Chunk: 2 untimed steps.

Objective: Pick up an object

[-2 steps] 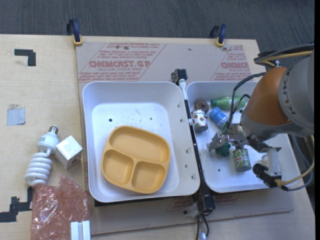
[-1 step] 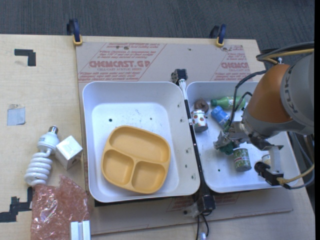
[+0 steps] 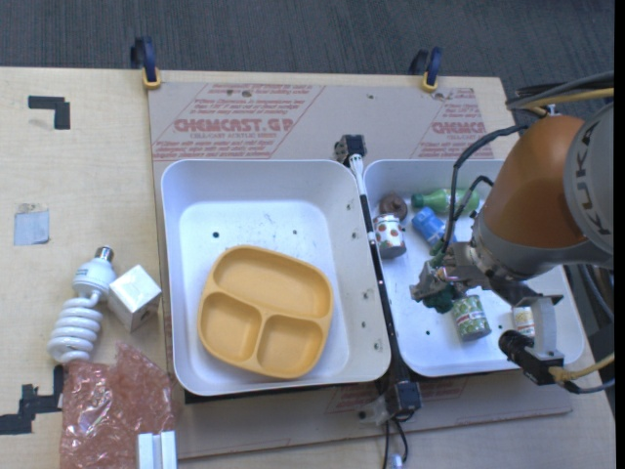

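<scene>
the arm (image 3: pixel 547 198) reached over the right bin (image 3: pixel 410 350), its gripper (image 3: pixel 437 286) low among the clutter. the right bin held about five small things: a green-capped jar (image 3: pixel 471 318) just beside the gripper, a blue piece (image 3: pixel 428 225), a green bottle (image 3: pixel 435 200), a spotted cup (image 3: pixel 389 234) and a brown bit (image 3: pixel 394 204). the left bin (image 3: pixel 186 262) held one yellow divided tray (image 3: pixel 264 311). outside lay one spiral bulb (image 3: pixel 80 316) and one white cube (image 3: pixel 135 294).
</scene>
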### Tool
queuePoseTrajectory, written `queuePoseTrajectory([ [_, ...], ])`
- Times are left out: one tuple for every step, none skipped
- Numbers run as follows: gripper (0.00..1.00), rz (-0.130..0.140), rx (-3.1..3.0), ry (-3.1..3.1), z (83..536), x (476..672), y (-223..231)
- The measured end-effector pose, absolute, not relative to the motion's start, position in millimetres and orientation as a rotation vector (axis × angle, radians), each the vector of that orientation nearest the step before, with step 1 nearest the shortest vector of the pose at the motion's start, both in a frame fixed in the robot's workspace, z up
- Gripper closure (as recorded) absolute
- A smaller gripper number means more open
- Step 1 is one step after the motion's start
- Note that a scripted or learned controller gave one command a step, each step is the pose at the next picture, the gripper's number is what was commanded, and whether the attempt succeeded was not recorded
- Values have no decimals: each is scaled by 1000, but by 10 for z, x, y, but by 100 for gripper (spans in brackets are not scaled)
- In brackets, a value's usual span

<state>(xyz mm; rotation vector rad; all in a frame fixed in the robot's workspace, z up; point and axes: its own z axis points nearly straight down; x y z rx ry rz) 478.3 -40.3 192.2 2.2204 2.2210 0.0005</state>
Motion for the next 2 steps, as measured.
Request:
queuePoseTrajectory([
  [100, 0, 2219, 2222, 1922, 5340, 8],
  [100, -2, 2219, 2223, 1920, 5841, 332],
])
